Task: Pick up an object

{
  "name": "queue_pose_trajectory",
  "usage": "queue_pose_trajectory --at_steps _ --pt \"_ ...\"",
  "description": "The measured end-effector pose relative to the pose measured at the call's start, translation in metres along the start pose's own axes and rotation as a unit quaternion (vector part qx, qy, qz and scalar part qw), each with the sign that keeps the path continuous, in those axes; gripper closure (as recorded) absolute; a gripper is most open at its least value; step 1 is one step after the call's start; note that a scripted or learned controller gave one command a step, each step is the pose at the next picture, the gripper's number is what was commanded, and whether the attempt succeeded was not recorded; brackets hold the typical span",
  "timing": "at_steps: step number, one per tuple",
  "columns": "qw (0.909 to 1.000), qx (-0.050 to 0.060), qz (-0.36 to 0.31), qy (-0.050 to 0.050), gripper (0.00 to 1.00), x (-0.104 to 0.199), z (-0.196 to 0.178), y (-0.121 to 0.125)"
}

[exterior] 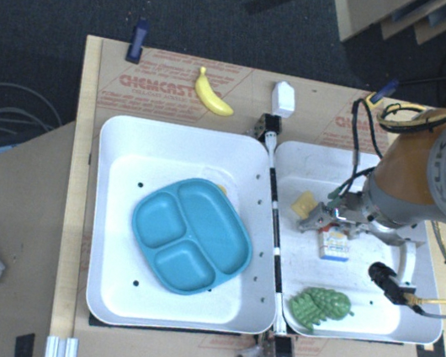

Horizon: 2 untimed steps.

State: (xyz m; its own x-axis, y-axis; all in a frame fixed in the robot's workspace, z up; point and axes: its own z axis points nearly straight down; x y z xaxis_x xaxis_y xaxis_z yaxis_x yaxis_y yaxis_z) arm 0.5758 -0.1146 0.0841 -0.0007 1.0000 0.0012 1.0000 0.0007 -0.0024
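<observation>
hovering low in the right bin [370, 315], gripper [328, 221] near a small box [333, 249], grip state impossible to tell, nothing lifted yet.

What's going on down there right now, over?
Gripper low in the right bin, above a small box. Nothing seen held. Yellow block and green leafy toy close by. Blue plate in the left bin, untouched.
</observation>
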Motion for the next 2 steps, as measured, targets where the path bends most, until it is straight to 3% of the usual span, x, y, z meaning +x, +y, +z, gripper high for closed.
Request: queue_pose_trajectory --at_steps 1,2 --pt "1.0 -0.001 0.0 -0.001 1.0 0.0 -0.01 0.0" --pt "1.0 -0.002 0.0 0.0 1.0 0.064 -0.137 -0.058"
